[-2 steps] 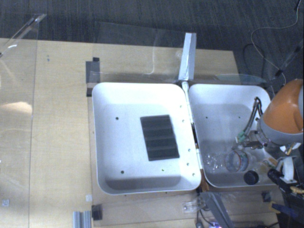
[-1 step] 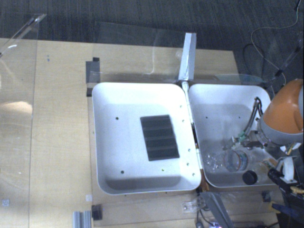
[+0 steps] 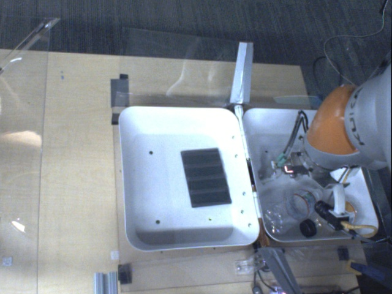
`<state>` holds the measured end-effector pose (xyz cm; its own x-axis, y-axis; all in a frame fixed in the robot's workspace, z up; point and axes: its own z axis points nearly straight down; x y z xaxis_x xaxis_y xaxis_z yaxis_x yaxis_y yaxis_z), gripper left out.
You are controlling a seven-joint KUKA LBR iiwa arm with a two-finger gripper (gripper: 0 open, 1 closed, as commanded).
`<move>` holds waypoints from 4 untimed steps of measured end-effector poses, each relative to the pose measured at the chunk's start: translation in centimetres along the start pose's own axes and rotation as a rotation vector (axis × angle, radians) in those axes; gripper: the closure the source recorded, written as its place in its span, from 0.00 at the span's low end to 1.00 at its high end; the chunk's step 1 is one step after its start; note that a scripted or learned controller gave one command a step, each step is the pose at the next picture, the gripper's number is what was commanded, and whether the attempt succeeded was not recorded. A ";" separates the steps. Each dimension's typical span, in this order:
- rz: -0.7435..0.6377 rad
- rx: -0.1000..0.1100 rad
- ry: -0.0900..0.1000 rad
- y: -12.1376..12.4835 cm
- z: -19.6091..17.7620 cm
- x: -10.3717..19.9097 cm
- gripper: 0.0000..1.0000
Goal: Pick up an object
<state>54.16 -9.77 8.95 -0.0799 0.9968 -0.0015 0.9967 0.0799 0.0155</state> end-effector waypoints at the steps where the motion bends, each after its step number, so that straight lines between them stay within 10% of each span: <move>1: -0.212 0.004 0.001 8.1 0.2 0.0 0.00; 3: -0.188 0.003 -0.001 -2.7 0.0 -6.3 0.00; 4: -0.256 -0.004 -0.003 -5.1 -0.2 -1.9 0.00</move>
<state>49.28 -12.11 9.04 -0.3298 0.9440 -0.0093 0.9438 0.3299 0.0180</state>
